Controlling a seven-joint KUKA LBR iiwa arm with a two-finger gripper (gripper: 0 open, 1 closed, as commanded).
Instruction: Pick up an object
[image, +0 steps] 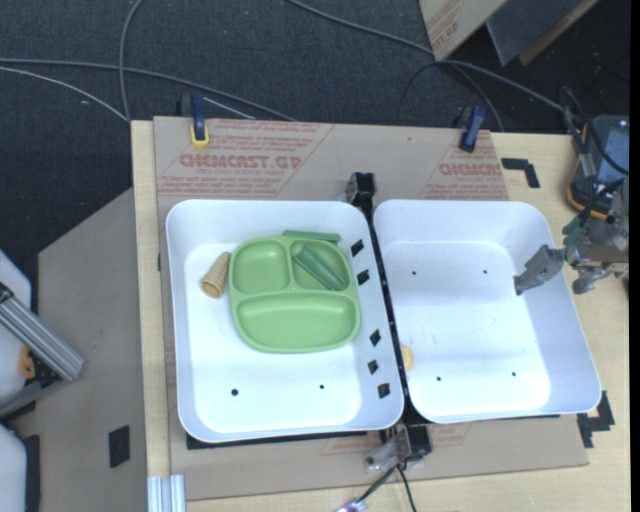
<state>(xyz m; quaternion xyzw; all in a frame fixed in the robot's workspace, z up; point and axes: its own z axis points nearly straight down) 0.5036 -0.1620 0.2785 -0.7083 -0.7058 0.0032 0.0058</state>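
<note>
A green divided plate lies in the left bin. A darker green oblong piece rests in the plate's upper right compartment. A tan ice-cream cone lies against the plate's left rim. My gripper hangs over the right edge of the right bin, far from the plate. Its fingers are spread open with nothing between them.
A small yellow bit sits at the right bin's left rim, by the black clips joining the bins. Blue clamps hold the cardboard sheet at the back. Cables run across the dark floor behind the bench.
</note>
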